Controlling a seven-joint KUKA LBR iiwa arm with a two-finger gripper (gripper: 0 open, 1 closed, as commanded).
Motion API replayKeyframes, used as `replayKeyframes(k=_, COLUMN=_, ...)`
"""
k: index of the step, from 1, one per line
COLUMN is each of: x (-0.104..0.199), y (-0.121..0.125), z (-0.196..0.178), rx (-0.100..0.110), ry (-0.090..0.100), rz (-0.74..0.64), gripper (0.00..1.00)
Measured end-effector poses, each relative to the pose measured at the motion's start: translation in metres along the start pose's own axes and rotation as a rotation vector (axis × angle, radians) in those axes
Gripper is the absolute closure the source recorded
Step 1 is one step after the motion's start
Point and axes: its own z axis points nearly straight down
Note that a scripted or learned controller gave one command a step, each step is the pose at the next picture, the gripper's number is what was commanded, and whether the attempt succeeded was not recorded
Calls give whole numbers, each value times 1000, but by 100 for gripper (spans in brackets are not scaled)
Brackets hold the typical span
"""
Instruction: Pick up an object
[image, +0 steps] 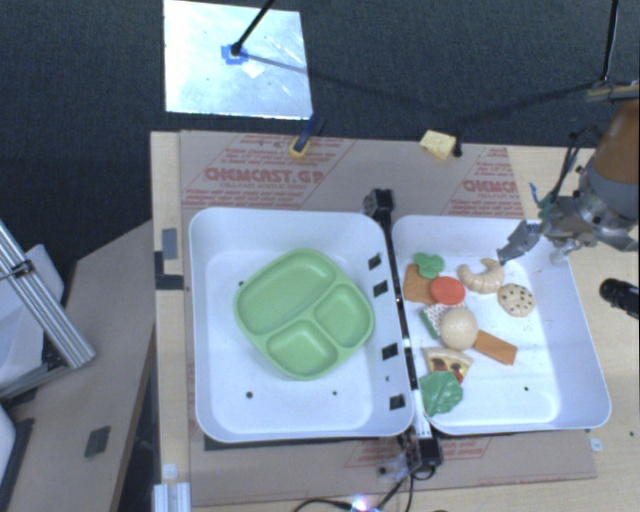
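Your claw hangs over the far right part of the right bin, reaching in from the right; you cannot tell from this angle whether it is released or clenched, and nothing shows in its grip. Its tip sits just beside the croissant, on that pastry's far right side, but contact cannot be made out.

The food toys lie clustered in the left half of that bin. A green leaf is at the far end, with a red tomato just in front of it, resting against an orange slab. The cookie lies right of the croissant, apart from the rest. Nearer you, a pale ball touches an orange wedge on its right. A pizza slice sits in front of the ball, and another green piece lies nearest the front wall.

The left bin holds a green divided plate, flat and roughly central. Both bins rest on the counter.
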Motion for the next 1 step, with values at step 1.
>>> replayKeyframes(k=1, x=0, y=2, z=-6, rx=-10, ry=-2, rz=-2, gripper=0)
